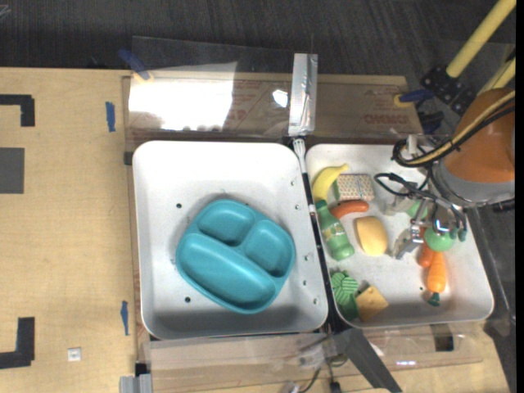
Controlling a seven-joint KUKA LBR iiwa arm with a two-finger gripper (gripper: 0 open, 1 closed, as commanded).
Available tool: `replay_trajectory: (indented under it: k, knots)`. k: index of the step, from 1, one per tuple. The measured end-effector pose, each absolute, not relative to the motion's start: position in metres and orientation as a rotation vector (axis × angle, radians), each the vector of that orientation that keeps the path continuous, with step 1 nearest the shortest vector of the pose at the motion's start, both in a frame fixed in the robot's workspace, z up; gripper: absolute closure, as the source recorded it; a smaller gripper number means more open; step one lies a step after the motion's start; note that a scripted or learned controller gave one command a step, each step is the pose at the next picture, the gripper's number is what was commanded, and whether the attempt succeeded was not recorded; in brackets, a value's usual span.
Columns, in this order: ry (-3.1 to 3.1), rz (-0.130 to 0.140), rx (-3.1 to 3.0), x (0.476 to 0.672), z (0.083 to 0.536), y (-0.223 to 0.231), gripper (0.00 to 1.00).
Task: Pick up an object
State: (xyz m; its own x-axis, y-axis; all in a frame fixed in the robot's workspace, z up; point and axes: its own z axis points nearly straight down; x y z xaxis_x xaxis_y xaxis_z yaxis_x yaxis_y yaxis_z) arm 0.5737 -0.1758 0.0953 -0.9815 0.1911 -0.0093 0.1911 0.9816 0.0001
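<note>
I count two white bins side by side on the desk [57, 219]. The left bin [155, 170] carries one teal divided plate [236, 254] with three compartments. The right bin [475, 301] carries the toy food: one yellow banana [326, 180] at the upper left, one speckled grey block [354, 187] just beside it, one red sausage-like piece [352, 209] below that, one green bottle [335, 233] along the left wall, one pale yellow lemon-like piece [372, 236] near the middle, one green leafy piece [345, 291] and one tan wedge [371, 301] at the lower left, and one orange carrot [436, 273] at the right.

The arm [483, 150] reaches in from the right, its orange band over the bin's upper right corner. My claw [422, 234] points down and left into the right bin, just above the carrot; I cannot tell its opening or whether it grips anything.
</note>
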Motion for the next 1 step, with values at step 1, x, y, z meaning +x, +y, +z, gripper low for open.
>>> replay_trajectory:
  k: [1]
  knots:
    - [3.111,-0.005,0.297,0.5759,0.1066,-0.1751,1.0]
